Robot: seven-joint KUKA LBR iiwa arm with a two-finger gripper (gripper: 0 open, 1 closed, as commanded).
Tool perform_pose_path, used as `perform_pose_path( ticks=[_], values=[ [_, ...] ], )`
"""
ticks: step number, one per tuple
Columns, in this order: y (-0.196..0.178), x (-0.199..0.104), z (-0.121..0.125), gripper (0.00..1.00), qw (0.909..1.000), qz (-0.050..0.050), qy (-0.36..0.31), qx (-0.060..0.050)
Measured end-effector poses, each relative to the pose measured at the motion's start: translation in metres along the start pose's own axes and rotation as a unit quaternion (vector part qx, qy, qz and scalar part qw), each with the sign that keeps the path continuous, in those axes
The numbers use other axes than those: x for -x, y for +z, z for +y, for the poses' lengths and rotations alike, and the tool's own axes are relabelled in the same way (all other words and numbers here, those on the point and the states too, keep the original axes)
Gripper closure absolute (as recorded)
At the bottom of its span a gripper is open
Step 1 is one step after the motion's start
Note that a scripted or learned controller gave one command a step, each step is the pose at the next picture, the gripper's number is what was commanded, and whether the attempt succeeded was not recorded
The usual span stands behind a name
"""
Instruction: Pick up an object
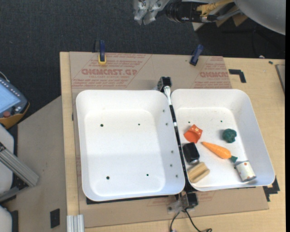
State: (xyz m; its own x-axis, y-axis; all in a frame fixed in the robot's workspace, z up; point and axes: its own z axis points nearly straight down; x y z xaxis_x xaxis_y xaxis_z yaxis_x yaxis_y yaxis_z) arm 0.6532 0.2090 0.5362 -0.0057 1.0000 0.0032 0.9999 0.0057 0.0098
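Overhead, the gripper [146,12] hangs at the top edge of the camera view, well beyond both bins and above the dark floor; whether it is spread or pressed together cannot be told. On the desk [136,68], the right bin [253,118] holds an orange block [193,133], a green lump [229,135], a carrot [217,150], a black object [190,152], a tan cylinder [198,172] and a small white can [245,171]. The left bin [86,136] lies touching it.
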Motion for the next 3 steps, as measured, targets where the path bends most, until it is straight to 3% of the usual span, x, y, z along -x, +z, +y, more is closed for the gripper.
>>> perform_pose_path(
  ticks=[1,2,3],
  values=[
    [0.001,-0.016,-0.018,1.0,1.0,-0.002,0.002,-0.006],
    [0.026,0.018,-0.084,1.0,1.0,-0.002,0.004,-0.008],
    [-0.001,-0.017,-0.144,1.0,1.0,-0.001,0.001,-0.006]
  ],
)
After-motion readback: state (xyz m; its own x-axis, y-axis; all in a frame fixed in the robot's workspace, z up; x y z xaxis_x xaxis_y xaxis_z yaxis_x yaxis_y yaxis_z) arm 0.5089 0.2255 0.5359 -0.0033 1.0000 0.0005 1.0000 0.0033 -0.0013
